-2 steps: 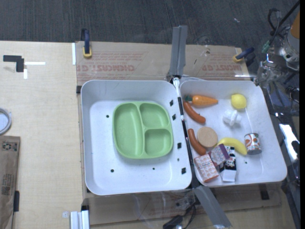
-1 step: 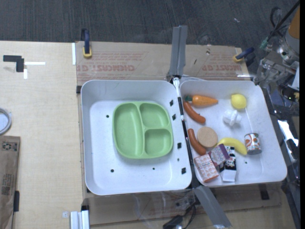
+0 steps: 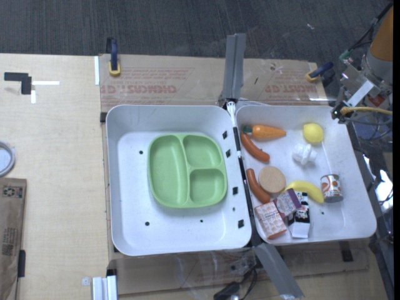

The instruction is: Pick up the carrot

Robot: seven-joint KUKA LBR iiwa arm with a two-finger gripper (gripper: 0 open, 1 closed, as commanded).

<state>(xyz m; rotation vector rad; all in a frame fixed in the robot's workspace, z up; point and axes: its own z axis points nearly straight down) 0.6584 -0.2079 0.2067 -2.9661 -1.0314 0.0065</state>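
Bench: pale wood bench (image 3: 50, 167) bearing two white bins.
Near end: boxes (image 3: 272, 219), a banana (image 3: 306, 189) and a can (image 3: 330, 187) crowd the right bin (image 3: 350, 161), nearer the camera than the gripper (image 3: 353, 100).
Carrot: carrot (image 3: 269, 130) lies flat at the far-left corner, well left of the gripper, a sausage (image 3: 255, 147) just beside it.
Open room: bare floor between the carrot and a lemon (image 3: 312, 132), probably the easiest way in.
Gripper: hangs over the far-right rim; whether it is open or closed cannot be told.
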